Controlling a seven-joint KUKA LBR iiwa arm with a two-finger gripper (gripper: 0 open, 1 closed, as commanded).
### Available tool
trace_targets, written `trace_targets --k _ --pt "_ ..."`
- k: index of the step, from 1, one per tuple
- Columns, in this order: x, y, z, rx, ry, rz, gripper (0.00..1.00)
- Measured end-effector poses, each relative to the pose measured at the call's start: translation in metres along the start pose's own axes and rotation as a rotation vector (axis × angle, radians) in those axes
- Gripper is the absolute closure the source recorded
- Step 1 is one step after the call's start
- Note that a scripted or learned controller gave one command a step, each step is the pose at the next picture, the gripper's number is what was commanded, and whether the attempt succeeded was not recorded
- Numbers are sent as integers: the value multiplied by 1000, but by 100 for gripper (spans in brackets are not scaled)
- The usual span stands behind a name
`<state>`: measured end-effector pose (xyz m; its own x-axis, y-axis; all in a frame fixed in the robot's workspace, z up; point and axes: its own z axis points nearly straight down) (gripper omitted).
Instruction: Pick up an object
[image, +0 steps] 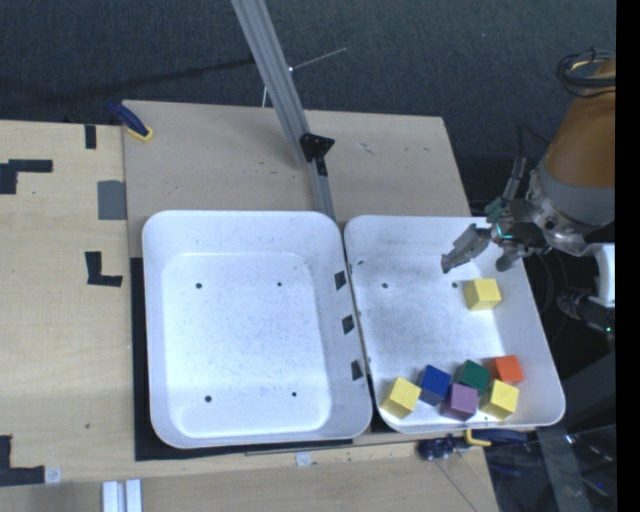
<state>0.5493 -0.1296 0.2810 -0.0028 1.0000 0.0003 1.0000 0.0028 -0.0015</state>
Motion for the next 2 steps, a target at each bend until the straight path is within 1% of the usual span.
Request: trace_targets --k 1,2 --pt "0 0 0 0 0 0 0" --pt "2 0 64 6 1 2 0"
